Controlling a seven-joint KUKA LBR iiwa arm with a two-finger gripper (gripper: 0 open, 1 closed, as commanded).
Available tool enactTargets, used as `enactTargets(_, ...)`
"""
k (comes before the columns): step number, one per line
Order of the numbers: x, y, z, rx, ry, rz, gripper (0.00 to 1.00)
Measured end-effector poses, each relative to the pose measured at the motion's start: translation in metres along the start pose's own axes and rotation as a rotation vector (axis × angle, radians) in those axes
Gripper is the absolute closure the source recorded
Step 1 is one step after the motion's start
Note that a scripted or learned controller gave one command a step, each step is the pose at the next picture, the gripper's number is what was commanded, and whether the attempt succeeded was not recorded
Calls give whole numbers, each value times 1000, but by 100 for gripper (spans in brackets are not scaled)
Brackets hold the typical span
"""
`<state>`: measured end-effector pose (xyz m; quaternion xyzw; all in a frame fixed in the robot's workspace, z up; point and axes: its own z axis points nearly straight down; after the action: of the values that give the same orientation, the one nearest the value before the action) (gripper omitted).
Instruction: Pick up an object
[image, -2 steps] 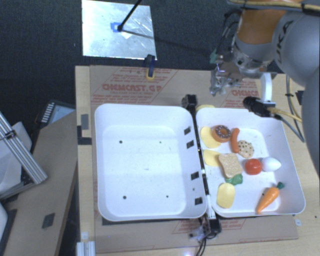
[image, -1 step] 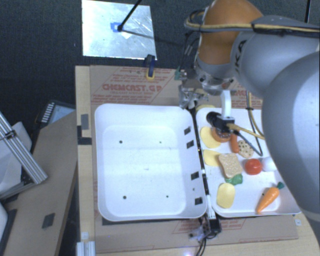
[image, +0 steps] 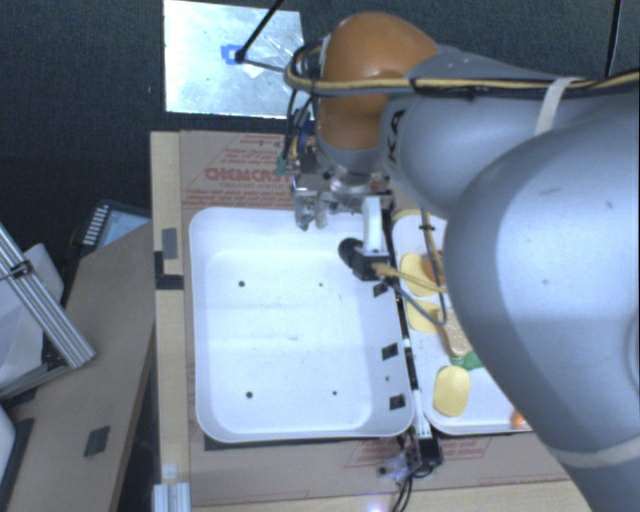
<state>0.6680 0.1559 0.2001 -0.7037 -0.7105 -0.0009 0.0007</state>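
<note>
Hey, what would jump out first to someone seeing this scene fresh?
The big grey arm fills the right side, its orange band at top centre. Its gripper hangs over the far edge of the left white bin. Yellow objects lie in the right bin.

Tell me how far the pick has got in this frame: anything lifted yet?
Done: the grey arm's gripper hangs at the far edge of the shallow white left bin. In hand: nothing is seen between its fingers. Left: the pick itself. The yellow rounded object and the other yellowish items lie in the right white bin, partly hidden by the arm.
</note>
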Motion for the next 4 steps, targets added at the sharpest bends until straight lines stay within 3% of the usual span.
enactTargets(1,-106,0,-35,-4,-4,16,100)
enactTargets(2,-48,-15,18,3,0,2,100)
enactTargets(3,3,1,21,-4,0,2,100)
enactTargets(4,81,2,-54,-9,5,-2,100)
